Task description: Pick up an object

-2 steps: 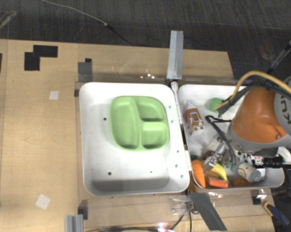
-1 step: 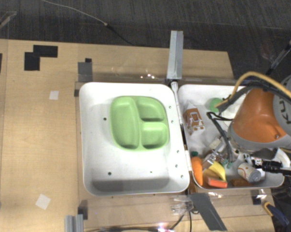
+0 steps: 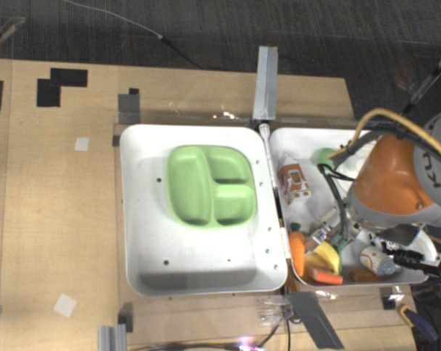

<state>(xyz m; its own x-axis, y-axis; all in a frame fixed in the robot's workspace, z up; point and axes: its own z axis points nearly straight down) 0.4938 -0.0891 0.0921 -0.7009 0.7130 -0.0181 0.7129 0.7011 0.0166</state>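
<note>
Arm reaches low over the right bin, its pincer down among the clutter by the yellow piece and orange carrot. Probably hunting a grasp there; pincer state, I cannot tell. Green tray sits alone in the left bin.

Cluttered small objects in right bin

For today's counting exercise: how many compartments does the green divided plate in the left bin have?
3. The green divided plate has one long compartment along its left side, and two smaller ones on the right: one toward the far edge, one nearer the camera. None appear hidden.
</note>
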